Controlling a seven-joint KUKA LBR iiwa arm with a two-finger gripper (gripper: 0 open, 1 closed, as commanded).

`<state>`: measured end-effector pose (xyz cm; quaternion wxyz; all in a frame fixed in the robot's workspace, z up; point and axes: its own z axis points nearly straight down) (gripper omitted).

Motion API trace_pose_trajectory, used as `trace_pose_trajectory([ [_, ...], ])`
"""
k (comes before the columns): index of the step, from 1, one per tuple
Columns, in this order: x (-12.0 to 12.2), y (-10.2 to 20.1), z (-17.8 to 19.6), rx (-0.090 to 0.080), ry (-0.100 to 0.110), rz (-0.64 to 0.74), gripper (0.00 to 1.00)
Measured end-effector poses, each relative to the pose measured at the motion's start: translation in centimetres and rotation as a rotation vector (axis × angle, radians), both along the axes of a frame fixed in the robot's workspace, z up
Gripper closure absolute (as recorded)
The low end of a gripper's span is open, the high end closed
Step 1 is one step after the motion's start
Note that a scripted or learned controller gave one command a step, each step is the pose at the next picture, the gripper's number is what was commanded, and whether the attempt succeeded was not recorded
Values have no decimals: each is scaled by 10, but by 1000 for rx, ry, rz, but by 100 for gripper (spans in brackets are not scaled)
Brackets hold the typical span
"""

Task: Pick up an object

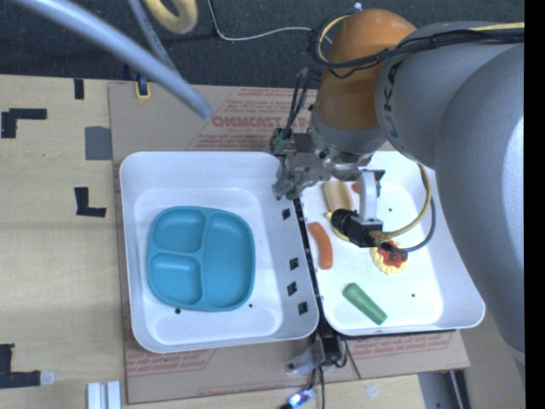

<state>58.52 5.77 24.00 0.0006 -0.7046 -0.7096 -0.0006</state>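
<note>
The pincer, spread or pressed together we cannot tell, seems to hang over the bins' shared wall, so we fear it hits that and misses the orange sausage in the right bin.

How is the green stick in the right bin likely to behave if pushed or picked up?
The green stick looks short and rounded, lying flat, so a sideways nudge would probably roll it. Its surface seems smooth, so it may slip in a pinch. It looks small, likely light.
</note>
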Motion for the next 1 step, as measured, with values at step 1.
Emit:
trace_pose_trajectory([
  [1,23,45,-14,-2,1,-2,100],
])
